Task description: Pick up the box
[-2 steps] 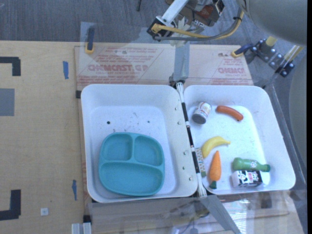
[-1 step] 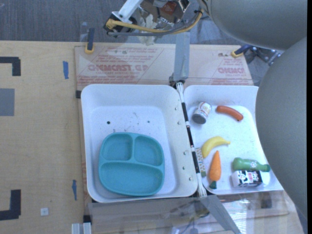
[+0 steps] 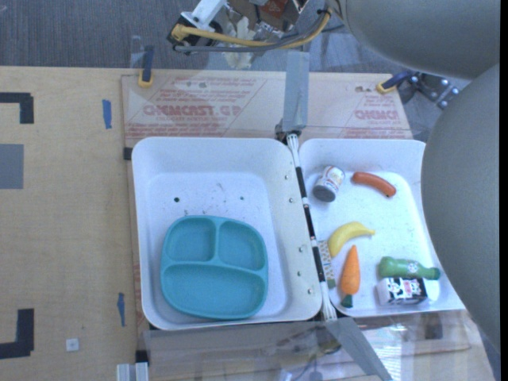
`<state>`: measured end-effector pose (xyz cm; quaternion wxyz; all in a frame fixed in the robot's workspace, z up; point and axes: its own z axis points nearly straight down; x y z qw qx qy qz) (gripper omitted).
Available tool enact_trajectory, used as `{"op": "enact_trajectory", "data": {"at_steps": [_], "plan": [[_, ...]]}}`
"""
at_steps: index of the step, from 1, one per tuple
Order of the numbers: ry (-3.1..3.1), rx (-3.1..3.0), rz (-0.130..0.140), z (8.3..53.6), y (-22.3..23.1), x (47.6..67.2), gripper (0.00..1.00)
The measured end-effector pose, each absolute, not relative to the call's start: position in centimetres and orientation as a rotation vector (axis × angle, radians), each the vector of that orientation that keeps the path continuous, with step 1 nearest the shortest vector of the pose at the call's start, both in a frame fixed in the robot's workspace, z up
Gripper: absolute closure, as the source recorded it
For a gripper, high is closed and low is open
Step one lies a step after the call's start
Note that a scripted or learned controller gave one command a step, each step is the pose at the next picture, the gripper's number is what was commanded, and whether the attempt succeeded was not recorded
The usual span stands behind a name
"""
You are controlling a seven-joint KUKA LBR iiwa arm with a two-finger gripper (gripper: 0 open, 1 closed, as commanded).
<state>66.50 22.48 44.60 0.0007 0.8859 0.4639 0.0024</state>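
White Carton Waits in the Right Bin's Near Corner

White with black print, the small box-shaped carton (image 3: 406,290) lies at the near right corner of the right shallow white plastic bin (image 3: 421,173), close against that bin's outer wall. A green plastic bottle (image 3: 409,269) lies just beside it on the far side, touching it or nearly so. Further in sit an orange toy carrot (image 3: 350,270), a yellow toy banana (image 3: 348,236), a reddish toy sausage (image 3: 374,182) and a small grey can (image 3: 327,184) tipped on its side. The left white bin (image 3: 151,165) holds a teal plastic divided plate (image 3: 213,267).

The grey arm (image 3: 464,157) fills the right of the view, its bulk looming over the right bin's outer edge. Whether the gripper is spread or closed cannot be told from this view.

Picking the carton well probably means coming straight down over it and closing across its narrower span, along the line that keeps clear of both the bottle and the bin wall. A crowded corner leaves little room, so a slightly off-centre descent could nudge the bottle or jam against the wall. A vertical lift before any sideways travel looks safest.
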Motion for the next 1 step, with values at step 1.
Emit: {"op": "enact_trajectory", "data": {"at_steps": [1], "plan": [[1.465, 2.777, 0.011, 45.66, 22.8, 66.44, 1.0]]}}
